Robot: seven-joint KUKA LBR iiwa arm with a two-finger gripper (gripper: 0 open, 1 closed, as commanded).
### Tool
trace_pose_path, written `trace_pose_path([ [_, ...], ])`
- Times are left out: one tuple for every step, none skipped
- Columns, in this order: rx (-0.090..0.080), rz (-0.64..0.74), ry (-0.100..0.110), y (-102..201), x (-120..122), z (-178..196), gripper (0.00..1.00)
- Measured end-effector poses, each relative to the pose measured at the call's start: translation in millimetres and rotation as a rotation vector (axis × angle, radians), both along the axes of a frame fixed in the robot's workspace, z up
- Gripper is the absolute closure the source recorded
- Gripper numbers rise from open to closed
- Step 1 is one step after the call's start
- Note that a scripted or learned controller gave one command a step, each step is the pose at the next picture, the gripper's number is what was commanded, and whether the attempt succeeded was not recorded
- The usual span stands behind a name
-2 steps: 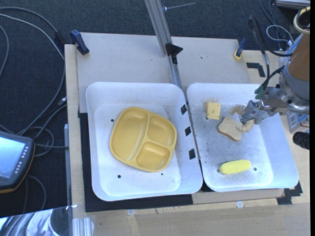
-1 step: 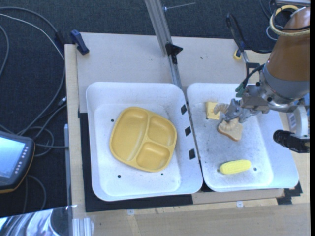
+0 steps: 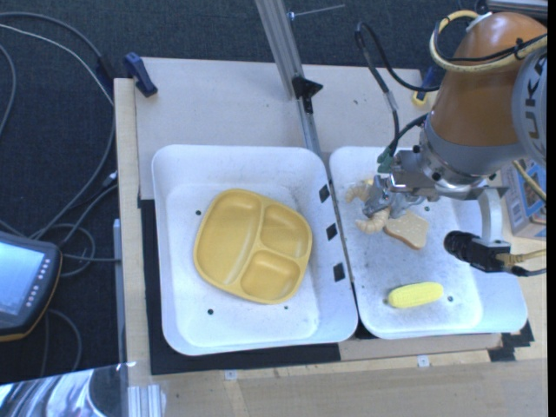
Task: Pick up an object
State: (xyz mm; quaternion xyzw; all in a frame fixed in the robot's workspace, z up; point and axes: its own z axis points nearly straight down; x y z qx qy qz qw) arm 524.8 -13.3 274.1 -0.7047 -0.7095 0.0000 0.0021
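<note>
The pincer hangs low inside the right bin, near its upper left corner; whether it is spread or closed, or has hold of anything, cannot be told. Pale food pieces lie directly under and beside it, and a slice of toast rests just to its lower right. A corn cob lies well below it. Far to its left, a yellow divided plate sits in the left bin on the table.
</note>
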Motion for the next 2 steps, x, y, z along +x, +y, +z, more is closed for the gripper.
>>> trace_pose_path([
  [-0.001, -0.001, 0.000, 45, 17, -18, 1.00],
  [-0.001, -0.002, 0.002, 87, 20, -28, 1.00],
])
